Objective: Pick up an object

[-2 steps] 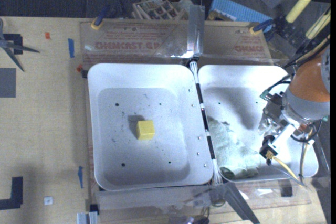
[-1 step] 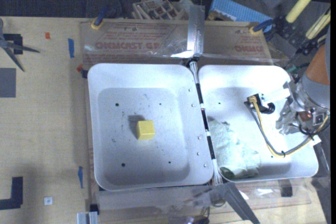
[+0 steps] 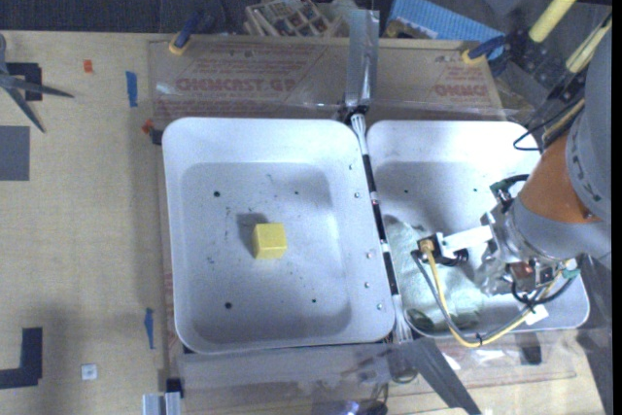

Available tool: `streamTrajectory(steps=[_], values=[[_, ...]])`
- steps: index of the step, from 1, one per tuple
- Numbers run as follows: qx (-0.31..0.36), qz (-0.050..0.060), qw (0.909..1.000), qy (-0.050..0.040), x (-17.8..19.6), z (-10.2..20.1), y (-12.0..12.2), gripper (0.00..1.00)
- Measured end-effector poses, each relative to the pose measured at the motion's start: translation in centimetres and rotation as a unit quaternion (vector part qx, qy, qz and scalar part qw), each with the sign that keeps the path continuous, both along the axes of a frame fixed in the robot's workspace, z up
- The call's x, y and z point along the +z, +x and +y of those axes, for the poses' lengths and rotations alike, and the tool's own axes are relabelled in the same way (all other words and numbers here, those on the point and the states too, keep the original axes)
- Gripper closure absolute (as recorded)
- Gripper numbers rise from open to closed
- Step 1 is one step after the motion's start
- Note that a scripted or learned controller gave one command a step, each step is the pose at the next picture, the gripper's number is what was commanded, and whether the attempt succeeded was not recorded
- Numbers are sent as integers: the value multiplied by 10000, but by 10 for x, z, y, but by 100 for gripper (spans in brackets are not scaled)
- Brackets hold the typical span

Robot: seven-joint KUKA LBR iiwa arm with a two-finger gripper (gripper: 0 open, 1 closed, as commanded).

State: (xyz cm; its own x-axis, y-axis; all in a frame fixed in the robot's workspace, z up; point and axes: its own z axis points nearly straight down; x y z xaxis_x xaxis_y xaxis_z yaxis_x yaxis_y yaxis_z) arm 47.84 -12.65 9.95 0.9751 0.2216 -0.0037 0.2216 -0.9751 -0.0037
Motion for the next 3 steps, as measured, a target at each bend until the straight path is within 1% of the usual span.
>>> streamTrajectory(steps=[1,2,3], values=[[1785,-20,9839,-9,84,51,1,100],[252,-16,9997,-13,184,102,2,100],[1298,-20,9915,-13,310,99,25,100]])
